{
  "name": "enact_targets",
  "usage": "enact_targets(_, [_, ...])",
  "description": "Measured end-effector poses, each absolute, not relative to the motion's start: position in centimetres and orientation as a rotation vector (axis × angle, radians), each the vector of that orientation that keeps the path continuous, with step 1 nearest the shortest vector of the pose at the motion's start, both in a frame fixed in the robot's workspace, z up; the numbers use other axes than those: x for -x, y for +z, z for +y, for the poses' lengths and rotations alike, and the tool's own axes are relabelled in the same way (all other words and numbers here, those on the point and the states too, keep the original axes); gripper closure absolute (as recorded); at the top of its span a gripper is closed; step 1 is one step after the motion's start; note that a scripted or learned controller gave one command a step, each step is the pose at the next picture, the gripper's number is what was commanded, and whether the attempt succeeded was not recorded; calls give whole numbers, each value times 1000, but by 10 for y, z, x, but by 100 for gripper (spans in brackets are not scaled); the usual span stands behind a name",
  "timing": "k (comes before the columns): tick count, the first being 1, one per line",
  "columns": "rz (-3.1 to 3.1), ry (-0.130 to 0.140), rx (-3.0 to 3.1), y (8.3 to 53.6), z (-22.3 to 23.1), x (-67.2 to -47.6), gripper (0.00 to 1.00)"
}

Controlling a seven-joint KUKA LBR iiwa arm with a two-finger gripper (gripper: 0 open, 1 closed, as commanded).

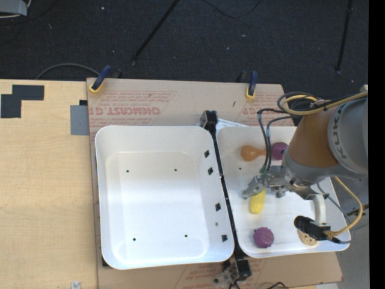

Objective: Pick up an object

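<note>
Over the right-hand shallow white plastic bin (237,233), my metal pincer (255,188) hangs just above a knobbly yellow corn cob (257,203); its grip I cannot tell. Near it lie a bumpy purple ball (263,238) and a smooth orange pear-shaped piece (251,153).

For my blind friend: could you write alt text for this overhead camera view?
A grey robot arm reaches into the right bin, its gripper just above a yellow corn cob. An orange pear-shaped toy and purple ball lie nearby.
</note>
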State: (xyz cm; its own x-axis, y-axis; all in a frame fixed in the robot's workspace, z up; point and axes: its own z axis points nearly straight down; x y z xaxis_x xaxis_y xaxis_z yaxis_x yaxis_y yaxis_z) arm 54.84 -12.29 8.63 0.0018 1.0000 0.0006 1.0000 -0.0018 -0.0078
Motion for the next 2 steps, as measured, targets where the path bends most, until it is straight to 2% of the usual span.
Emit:
enact_targets(1, [-2222,1,2218,87,-81,-528,0])
enact_targets(2, [-2220,1,2222,88,-90,-492,0])
